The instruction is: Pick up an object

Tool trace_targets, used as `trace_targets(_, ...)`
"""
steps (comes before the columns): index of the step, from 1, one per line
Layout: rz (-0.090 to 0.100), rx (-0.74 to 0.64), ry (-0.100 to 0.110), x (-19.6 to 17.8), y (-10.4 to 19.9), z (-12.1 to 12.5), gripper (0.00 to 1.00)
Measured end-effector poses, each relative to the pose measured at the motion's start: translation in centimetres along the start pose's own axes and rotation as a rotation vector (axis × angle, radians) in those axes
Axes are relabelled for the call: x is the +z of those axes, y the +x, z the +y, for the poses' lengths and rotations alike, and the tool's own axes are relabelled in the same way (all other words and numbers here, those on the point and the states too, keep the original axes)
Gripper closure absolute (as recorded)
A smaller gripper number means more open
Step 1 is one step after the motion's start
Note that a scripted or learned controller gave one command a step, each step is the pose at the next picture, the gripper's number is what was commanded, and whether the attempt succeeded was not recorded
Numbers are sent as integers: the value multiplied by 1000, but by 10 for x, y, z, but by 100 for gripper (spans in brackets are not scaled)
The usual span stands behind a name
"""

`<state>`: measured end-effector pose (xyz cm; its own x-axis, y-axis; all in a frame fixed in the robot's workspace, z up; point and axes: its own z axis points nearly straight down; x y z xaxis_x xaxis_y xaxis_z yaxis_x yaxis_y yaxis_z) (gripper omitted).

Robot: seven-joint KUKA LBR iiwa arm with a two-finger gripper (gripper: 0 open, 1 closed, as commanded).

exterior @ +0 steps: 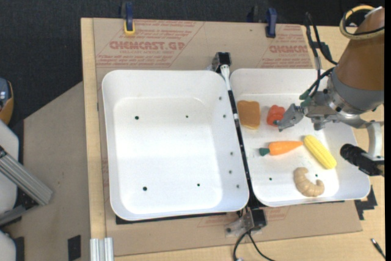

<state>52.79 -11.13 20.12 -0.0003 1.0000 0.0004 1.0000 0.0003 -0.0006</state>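
Observation:
The right bin [342, 192] holds a tan bread block [248, 113], a small red piece [275, 113], an orange carrot [283, 147], a yellow corn cob [319, 151] and a curled beige pastry [308, 182]. My gripper [300, 123] hangs over the middle of this bin, just right of the red piece and above the carrot and corn. Its fingers stand apart, one fingertip [285, 123] close to the red piece, and nothing sits between them.
The left bin [116, 150] lies beside the right one, with a black divider strip [234, 125] between them. Both rest on a cardboard sheet [153, 40] held by two blue clamps at the back. Cables trail at the right.

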Motion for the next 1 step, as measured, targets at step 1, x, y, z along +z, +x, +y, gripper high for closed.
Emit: trace_targets(1, -9, 1, -14, 116, 16, 1, 0)
